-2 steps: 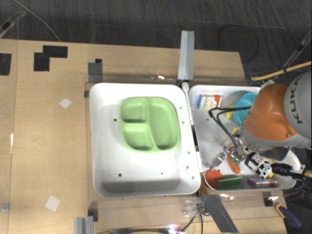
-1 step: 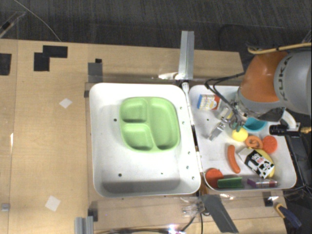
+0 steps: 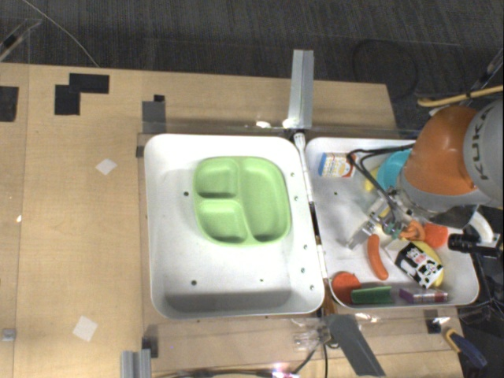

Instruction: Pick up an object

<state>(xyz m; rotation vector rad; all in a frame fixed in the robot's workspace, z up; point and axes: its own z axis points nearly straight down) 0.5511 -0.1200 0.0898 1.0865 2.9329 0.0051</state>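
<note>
My gripper (image 3: 376,225) is low in the right bin (image 3: 339,203), near its middle, under the orange wrist band. Its metal fingers (image 3: 364,231) point down-left, just above an orange sausage-shaped toy (image 3: 378,258). I cannot make out whether anything sits between them. Around it lie a black-and-white cow-print toy with a yellow part (image 3: 422,263), a small orange piece (image 3: 413,231), a green block (image 3: 372,294), a round orange piece (image 3: 343,280), a purple marker (image 3: 424,295), a small carton (image 3: 334,164) and a cyan object (image 3: 392,168) partly hidden by the arm.
The left bin (image 3: 169,235) holds a green three-compartment tray (image 3: 240,199). A metal post (image 3: 301,89) stands at the back between the bins. The arm covers the right bin's far right side.
</note>
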